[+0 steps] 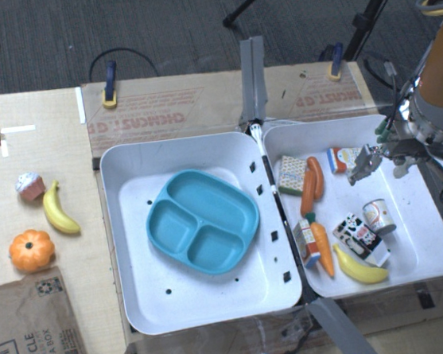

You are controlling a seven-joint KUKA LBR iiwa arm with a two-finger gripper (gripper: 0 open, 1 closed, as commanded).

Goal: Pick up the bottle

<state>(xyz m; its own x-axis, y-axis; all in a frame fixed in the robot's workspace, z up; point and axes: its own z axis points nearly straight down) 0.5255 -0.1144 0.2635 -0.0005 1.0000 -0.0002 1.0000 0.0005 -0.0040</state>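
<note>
A white bottle with black cow patches [360,238] lies on its side in the right bin [426,211], between a small can [378,215] and a yellow banana [362,268]. My gripper [362,165] hangs over the upper part of that bin, up and slightly right of the bottle and well apart from it. It looks open, with nothing between its fingers. It is close to a small orange and white carton [339,159].
The right bin also holds a sausage [311,185], a patterned box [291,173], a carrot [324,249] and a small labelled container [304,239]. In the left bin [134,247] lies a blue divided plate [202,222]. A banana, a pumpkin and a cupcake lie on the bench at left.
</note>
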